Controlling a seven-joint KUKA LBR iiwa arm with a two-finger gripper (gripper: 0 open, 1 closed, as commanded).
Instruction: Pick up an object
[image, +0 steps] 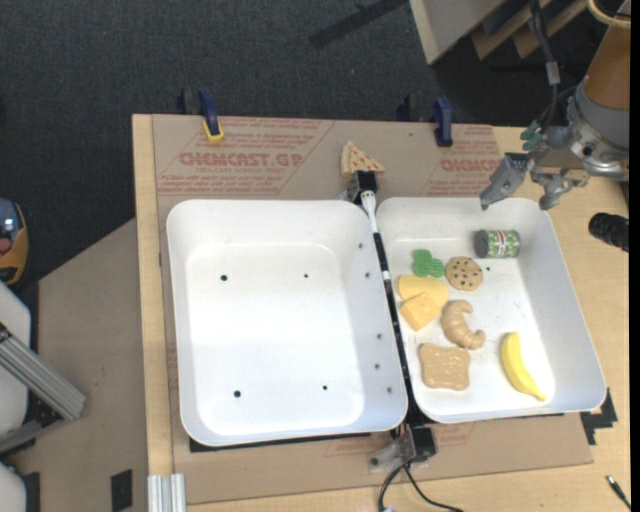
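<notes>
Banana (522, 366) and toast (445, 366) lie farthest below the gripper (526, 189), whose fingers spread wide, holding nothing; the green can (497, 243) lies just beneath, cookie (463, 273) beyond.

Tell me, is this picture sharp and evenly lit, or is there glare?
Camera view: mostly sharp, soft even light; the left white plastic bin looks slightly washed out, faint shadows under the yellow toy banana, and the two-finger metal gripper looks a little soft.
</notes>
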